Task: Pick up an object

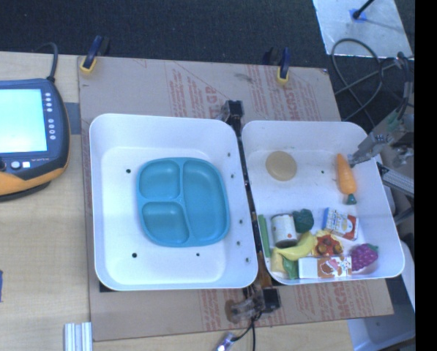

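Toys (320,247) crowd right bin (313,131); carrot (345,175) apart.

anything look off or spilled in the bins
Nothing spilled or damaged. The blue plate sits slightly askew in the left bin. In the right bin, most toys crowd the near edge, while the carrot and tan disc lie apart.

I see two bins (101,196) of smooth white plastic with a faint sheen. In the left one lies a blue tray (182,201), matt plastic. They rest on a brown cardboard sheet (203,86), dull and printed, over a pale wood-grain bench (28,269). The toy food looks like glossy plastic: an orange carrot (345,175), a yellow banana (297,249), purple grapes (363,256). A small can (283,229) shines like metal.
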Available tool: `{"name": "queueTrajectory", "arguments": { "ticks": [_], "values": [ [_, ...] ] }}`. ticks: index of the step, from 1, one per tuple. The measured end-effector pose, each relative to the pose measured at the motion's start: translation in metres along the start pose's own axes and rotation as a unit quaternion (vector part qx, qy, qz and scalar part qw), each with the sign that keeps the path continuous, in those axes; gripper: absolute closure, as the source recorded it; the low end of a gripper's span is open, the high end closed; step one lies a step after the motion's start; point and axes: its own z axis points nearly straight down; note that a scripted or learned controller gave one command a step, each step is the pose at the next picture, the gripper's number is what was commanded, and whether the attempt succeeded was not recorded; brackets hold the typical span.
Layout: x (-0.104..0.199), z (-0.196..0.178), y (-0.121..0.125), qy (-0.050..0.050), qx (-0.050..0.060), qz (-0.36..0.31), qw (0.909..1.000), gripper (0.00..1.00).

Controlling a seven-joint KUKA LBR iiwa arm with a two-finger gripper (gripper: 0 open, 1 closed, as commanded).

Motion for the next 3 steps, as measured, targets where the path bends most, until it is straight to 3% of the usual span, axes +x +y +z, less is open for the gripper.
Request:
{"name": "queueTrajectory", "arguments": {
  "ticks": [1,2,3],
  "values": [
    [0.081,0.179,0.015,0.001,0.003,-0.001,1.0000,0.00],
    [0.075,0.195,-0.023,0.000,0.001,0.000,1.0000,0.00],
    [0.074,0.184,-0.023,-0.001,0.001,-0.002,1.0000,1.00]
  ]
}}
